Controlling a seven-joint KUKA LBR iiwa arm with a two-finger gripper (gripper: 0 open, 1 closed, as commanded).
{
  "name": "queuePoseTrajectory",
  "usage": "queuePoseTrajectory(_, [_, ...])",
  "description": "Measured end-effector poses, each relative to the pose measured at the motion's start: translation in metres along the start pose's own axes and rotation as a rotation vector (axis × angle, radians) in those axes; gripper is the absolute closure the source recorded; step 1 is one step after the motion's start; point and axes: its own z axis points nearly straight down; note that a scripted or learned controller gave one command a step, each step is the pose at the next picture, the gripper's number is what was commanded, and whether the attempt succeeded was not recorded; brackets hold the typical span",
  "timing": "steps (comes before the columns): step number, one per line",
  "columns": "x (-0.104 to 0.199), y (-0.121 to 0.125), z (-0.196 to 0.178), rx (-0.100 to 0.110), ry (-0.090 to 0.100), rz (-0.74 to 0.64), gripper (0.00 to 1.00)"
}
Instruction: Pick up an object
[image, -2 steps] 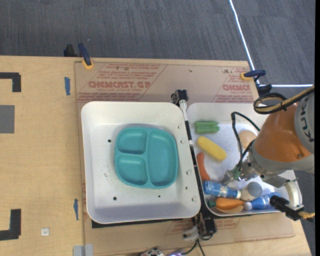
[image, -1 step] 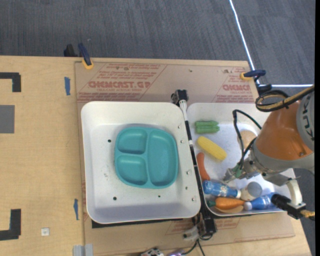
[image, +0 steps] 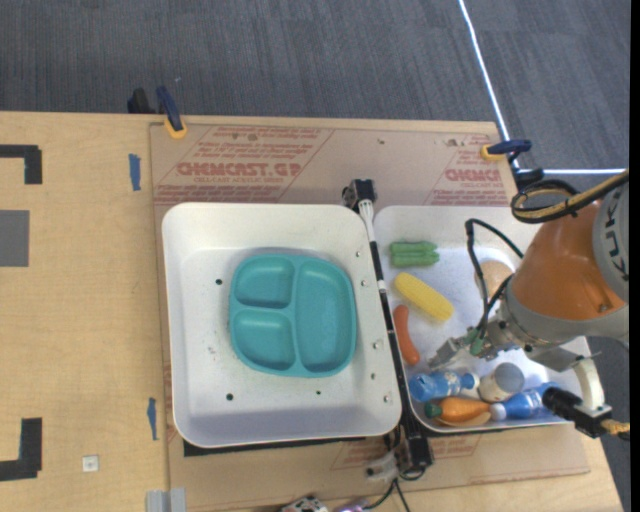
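The right bin (image: 455, 232) holds several toy foods. A green pod (image: 413, 253) lies at its far side, with a yellow corn cob (image: 423, 297) just below and a slim orange-red sausage (image: 405, 336) by the left wall. Along the near wall sit a blue bottle (image: 440, 385), an orange carrot-like piece (image: 462, 409) and a second blue bottle (image: 518, 404). My gripper (image: 462, 349) is low inside this bin, above the blue bottle and right of the sausage. Nothing visibly hangs from it. The orange-banded wrist (image: 565, 275) covers the bin's right part.
The left bin (image: 200, 300) carries a teal divided plate (image: 293, 312). A grey-white round piece (image: 506, 377) lies under the wrist, and a pale object (image: 494, 270) peeks out beside the arm. Black cables (image: 545, 195) loop over the arm at the far right corner.
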Motion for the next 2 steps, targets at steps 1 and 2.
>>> queuePoseTrajectory(1, [-0.013,0.062,0.011,0.003,0.004,-0.018,0.0])
queuePoseTrajectory(2, [-0.011,-0.005,0.011,0.006,0.005,-0.069,0.0])
